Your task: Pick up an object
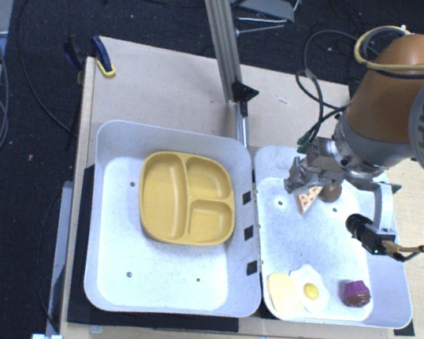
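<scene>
Above the right bin (389, 309), jaws (310, 190) grip a pizza slice (309, 198); no legible writing.

1. Even, fairly bright light falls from overhead; my bench (169, 90) and both white bins (169, 290) read clearly.
2. The dark floor (45, 11) swallows detail.
3. Shadows under things are soft and short.
4. My orange band (401, 83) carries a mild sheen.
5. Focus is slightly grainy throughout.

A wooden bench (170, 78) is carrying two shallow white bins side by side, the left bin (101, 267) and the right bin (394, 301) touching along the middle. A blue-and-yellow tool (103, 58) is lying at the bench's far left corner.
</scene>
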You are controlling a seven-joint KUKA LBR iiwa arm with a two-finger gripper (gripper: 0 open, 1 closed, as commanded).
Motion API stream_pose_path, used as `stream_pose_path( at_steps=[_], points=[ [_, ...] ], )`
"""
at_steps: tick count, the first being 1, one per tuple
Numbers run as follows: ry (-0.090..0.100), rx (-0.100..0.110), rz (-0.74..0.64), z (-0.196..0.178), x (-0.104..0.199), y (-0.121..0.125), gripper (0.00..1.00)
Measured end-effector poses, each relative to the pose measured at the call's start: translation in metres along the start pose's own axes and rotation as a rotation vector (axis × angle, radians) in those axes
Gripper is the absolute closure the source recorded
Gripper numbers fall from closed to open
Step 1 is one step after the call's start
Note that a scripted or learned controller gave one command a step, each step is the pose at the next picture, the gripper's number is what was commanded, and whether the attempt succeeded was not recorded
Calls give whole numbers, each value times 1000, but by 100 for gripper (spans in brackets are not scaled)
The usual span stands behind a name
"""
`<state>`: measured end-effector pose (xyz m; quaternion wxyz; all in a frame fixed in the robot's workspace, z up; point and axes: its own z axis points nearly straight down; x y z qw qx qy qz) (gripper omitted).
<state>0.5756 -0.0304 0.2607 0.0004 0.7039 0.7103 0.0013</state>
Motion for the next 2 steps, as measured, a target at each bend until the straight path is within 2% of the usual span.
stream_pose_path(
  at_steps=[1, 2],
  points=[
    [0, 3, 0, 16, 57, 10, 100],
    [-1, 1, 2, 27, 105, 33, 100]
  ],
)
